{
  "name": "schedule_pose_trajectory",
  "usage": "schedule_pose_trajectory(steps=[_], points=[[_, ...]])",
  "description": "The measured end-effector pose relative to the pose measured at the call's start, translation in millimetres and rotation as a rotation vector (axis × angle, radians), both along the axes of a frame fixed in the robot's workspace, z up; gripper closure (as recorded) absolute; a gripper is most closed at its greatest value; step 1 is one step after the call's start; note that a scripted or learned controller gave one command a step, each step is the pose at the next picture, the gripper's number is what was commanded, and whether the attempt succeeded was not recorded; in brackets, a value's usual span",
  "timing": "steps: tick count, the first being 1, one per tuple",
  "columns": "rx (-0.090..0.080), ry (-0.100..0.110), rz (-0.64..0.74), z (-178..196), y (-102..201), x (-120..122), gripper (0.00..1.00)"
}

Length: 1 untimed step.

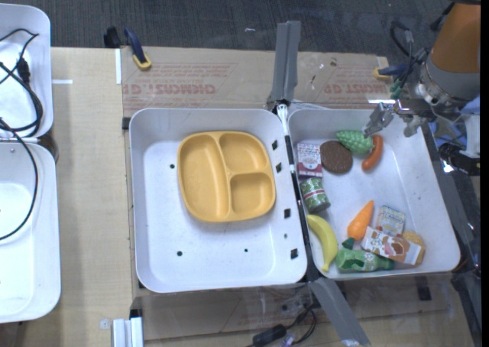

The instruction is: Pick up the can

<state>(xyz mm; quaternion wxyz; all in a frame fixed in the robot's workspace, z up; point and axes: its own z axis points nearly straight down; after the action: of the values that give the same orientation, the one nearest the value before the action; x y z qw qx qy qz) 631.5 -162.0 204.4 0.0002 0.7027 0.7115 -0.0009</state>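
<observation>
The can (pixel 314 194), small with a green label, lies on its side at the left edge of the right bin (pixel 435 185), between a maroon box (pixel 309 158) and a banana (pixel 324 238). My gripper (pixel 394 124) hangs over the bin's upper right corner, well to the upper right of the can. Its fingers (pixel 377 121) are open with nothing between them.
Around the can in the right bin lie a brown cookie (pixel 336 157), a green toy (pixel 354 140), a red-orange sausage (pixel 372 151), a carrot (pixel 361 219), snack packets (pixel 391 240) and a green item (pixel 359 260). A yellow divided plate (pixel 227 175) sits in the left bin (pixel 153 246).
</observation>
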Motion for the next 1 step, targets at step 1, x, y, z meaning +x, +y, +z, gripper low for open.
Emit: schedule_pose_trajectory(steps=[1], points=[[0.001, 0.003, -0.26, -13.8, 112.1, -29.2, 0.0]])
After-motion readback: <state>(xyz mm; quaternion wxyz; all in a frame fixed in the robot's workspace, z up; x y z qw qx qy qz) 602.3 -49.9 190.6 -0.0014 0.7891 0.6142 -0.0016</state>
